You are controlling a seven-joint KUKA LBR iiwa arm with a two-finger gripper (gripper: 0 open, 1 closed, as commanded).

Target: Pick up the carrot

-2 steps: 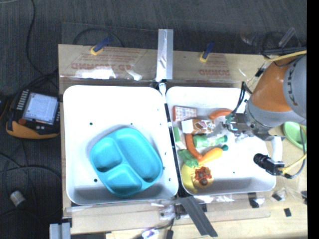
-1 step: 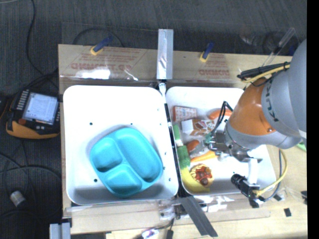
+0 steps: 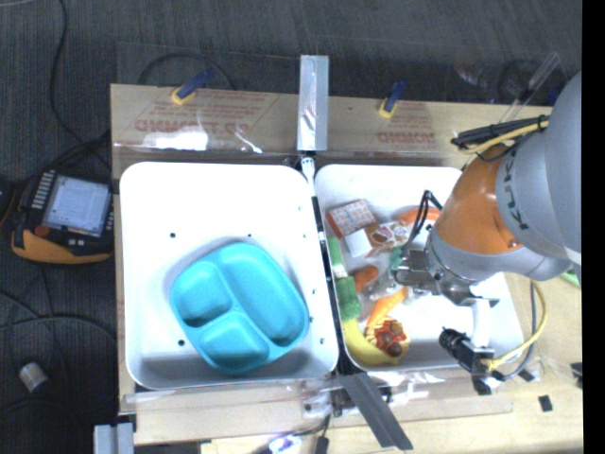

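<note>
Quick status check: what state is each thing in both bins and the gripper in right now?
Carrot: lying in the right bin, beside the gripper.
Banana: lying at the bin's front.
Blue tray: upright in the left bin.
Gripper: lowered over the pile, grip unclear.

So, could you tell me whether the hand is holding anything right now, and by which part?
It cannot be told: the hand sits low in the right bin by the carrot, its tips hidden.

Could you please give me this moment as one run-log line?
gripper: over right bin | carrot: in bin beside banana, not seen held | left bin: blue tray
</note>
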